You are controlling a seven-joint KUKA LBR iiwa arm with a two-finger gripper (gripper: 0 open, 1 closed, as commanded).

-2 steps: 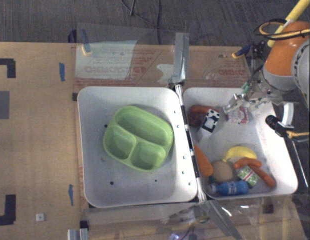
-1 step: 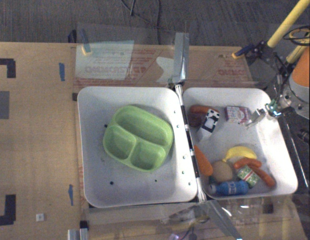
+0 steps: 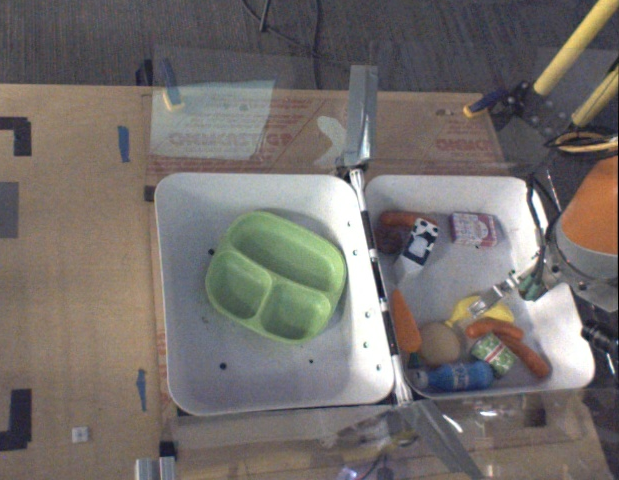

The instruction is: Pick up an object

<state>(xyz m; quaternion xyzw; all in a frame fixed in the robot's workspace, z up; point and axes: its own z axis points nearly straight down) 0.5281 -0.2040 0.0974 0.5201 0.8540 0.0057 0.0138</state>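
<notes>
In the right white bin (image 3: 549,363), along its near side, lie a beige egg-shaped ball (image 3: 440,343), a blue bottle (image 3: 461,376), a small green can (image 3: 492,354), two orange sausage-like pieces (image 3: 509,340) and a yellow piece (image 3: 484,311); an orange carrot (image 3: 405,321) rests against the divider; farther back sit a black-and-white cow-patterned carton (image 3: 422,240) and a pink-purple carton (image 3: 474,229), its print too small to read; the gripper (image 3: 516,286) hangs over the yellow piece, whether clasped or spread I cannot tell; the left white bin (image 3: 189,358) holds a green three-compartment plastic tray (image 3: 276,276).
</notes>
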